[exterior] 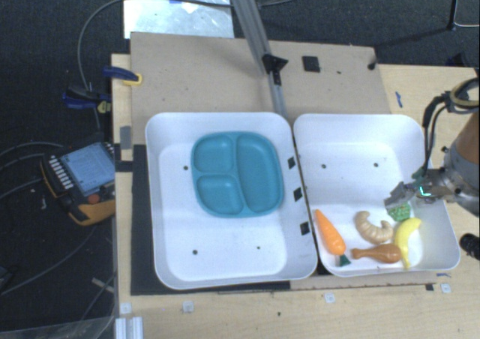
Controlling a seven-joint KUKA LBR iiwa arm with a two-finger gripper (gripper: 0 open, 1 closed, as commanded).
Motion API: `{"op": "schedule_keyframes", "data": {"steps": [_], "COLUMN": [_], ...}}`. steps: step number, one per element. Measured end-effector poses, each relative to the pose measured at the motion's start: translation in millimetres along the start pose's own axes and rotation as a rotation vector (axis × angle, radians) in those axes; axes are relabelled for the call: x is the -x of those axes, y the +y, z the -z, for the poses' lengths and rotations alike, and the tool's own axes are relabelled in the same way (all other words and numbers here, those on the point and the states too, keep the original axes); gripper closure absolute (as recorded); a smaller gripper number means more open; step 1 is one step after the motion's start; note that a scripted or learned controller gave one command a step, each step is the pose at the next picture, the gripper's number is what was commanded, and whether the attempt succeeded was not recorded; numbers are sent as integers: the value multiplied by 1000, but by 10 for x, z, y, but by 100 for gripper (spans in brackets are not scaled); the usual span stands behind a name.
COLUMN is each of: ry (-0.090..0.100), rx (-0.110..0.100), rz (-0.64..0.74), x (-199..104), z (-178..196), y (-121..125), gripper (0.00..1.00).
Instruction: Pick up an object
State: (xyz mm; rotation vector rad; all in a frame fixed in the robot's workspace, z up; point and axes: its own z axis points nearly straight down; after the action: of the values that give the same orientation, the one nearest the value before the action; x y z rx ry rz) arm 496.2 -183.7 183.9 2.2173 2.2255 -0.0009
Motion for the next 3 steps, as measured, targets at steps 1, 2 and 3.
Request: {"op": "schedule_keyframes", "data": {"steps": [1,2,3], "ry": [0,0,-5], "rx": [2,0,7], "rz": [0,-3,-5], "x": [0,80,99], "z": [6,-450,-927], "y": [5,37,58], "gripper": [0,0,0]}}
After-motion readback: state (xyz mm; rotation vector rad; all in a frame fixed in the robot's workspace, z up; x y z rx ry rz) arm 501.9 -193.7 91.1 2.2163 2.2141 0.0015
